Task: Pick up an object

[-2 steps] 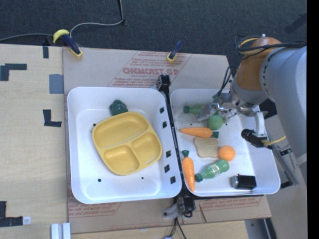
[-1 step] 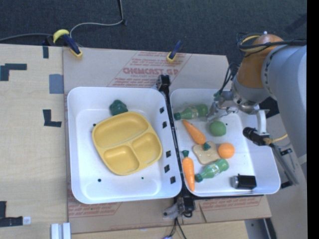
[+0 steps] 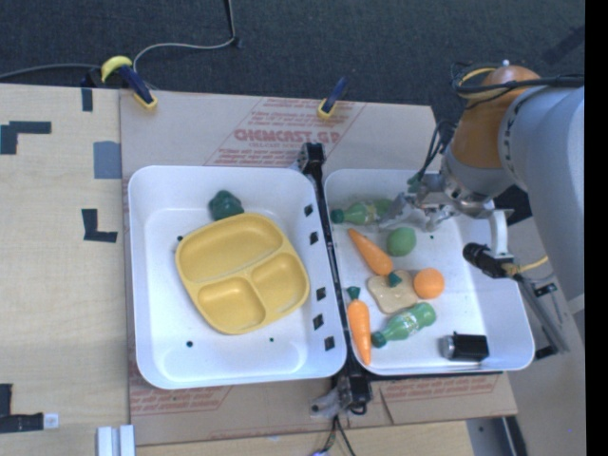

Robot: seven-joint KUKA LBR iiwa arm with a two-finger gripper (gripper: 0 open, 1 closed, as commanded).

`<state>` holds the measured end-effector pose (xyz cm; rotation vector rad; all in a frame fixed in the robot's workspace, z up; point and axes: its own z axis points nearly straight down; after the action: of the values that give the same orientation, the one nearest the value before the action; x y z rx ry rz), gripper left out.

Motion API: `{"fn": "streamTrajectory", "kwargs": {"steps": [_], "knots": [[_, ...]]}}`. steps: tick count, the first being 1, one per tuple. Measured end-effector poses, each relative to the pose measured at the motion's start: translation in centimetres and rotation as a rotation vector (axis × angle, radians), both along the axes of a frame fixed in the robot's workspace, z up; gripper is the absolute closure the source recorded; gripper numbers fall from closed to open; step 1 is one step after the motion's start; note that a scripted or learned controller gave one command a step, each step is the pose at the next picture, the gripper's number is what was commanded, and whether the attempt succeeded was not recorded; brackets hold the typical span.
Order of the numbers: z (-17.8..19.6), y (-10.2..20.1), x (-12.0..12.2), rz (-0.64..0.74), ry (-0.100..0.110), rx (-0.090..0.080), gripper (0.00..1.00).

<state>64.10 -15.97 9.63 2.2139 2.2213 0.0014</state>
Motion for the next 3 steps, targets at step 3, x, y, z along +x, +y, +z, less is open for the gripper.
{"fn": "streamTrajectory", "kwargs": {"steps": [3], "knots": [[-1.1, 6.3, -1.1, -0.003, 0.004, 0.002, 0.00]]}}
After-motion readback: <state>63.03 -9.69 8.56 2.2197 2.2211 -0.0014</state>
